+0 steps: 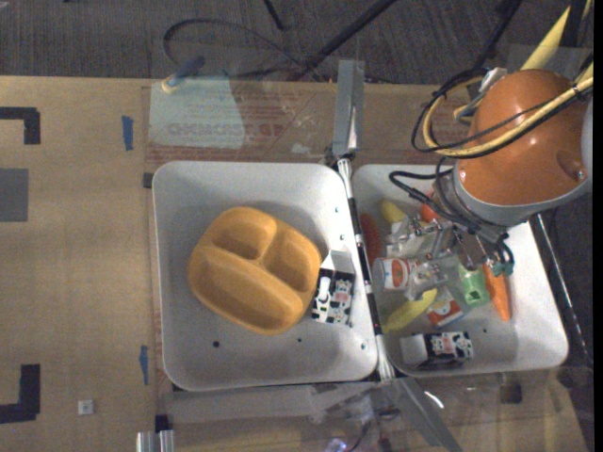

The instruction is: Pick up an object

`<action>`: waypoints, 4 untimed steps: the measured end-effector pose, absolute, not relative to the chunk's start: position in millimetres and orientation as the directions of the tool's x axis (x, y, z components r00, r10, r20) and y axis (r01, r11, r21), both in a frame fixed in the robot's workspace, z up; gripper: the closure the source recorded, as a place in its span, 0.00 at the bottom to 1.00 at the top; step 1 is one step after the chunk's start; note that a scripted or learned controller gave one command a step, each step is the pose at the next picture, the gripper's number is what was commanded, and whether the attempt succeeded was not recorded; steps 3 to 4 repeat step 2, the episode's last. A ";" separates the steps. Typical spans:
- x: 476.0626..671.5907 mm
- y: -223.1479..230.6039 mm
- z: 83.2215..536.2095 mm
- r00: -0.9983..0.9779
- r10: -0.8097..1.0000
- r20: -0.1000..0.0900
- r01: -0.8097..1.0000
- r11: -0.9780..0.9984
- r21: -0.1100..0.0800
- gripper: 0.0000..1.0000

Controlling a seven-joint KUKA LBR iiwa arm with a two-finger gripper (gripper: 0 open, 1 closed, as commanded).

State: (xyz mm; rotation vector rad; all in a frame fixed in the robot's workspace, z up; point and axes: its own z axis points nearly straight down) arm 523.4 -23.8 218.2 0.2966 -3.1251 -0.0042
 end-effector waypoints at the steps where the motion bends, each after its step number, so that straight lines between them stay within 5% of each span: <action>1: 504.9 -25.6 209.8 -0.873 -0.487 0.003 -0.487 0.873 0.004 1.00; 2: 500.5 -48.0 298.8 -0.614 -0.789 -0.005 -0.789 0.614 0.001 1.00; 4: 500.5 -48.0 298.8 -0.614 -0.789 -0.005 -0.789 0.614 0.001 1.00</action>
